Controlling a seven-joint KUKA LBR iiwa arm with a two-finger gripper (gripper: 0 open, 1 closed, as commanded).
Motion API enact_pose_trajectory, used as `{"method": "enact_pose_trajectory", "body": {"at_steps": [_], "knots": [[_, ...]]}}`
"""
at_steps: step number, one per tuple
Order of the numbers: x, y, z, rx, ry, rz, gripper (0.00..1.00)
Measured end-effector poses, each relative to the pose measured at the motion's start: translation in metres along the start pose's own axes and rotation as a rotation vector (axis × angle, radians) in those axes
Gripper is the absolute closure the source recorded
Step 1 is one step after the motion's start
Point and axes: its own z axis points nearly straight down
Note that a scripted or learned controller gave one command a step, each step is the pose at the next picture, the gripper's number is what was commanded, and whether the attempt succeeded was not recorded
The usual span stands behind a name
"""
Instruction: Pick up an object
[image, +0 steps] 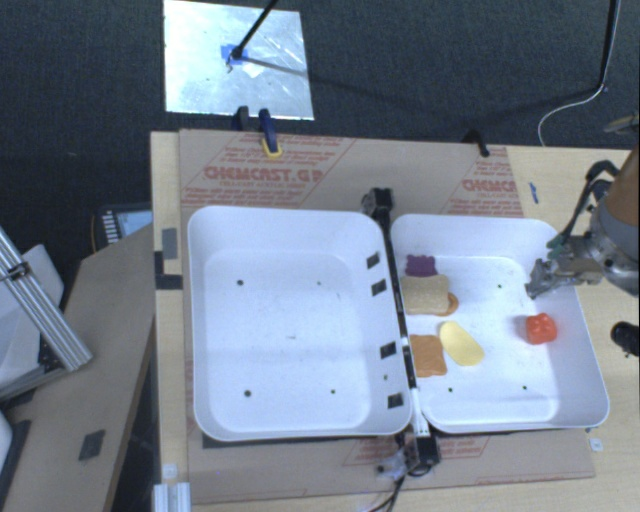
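Several small objects lie in the right bin (560, 405). A purple piece (421, 266) sits near its upper left. Below it lies a tan slice (427, 295), then an orange-brown slab (428, 355) and a yellow oval piece (462, 343). A red object (540, 328) rests toward the bin's right side. My gripper (541, 277) hangs at the right edge of that bin, just above and right of the red object. Nothing shows between its fingers.
The left bin (215, 235) stands beside the right one, joined by a black clip strip (393, 320). Both rest on a cardboard sheet (300, 165). A silver plate (240, 60) lies beyond the bench. Metal framing (35, 310) stands at far left.
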Motion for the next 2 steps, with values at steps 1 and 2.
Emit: {"method": "enact_pose_trajectory", "body": {"at_steps": [1, 2], "knots": [[0.059, -0.004, -0.115, -0.010, 0.000, -0.006, 1.00], [0.154, -0.029, -0.235, -0.014, 0.004, -0.009, 1.00]]}}
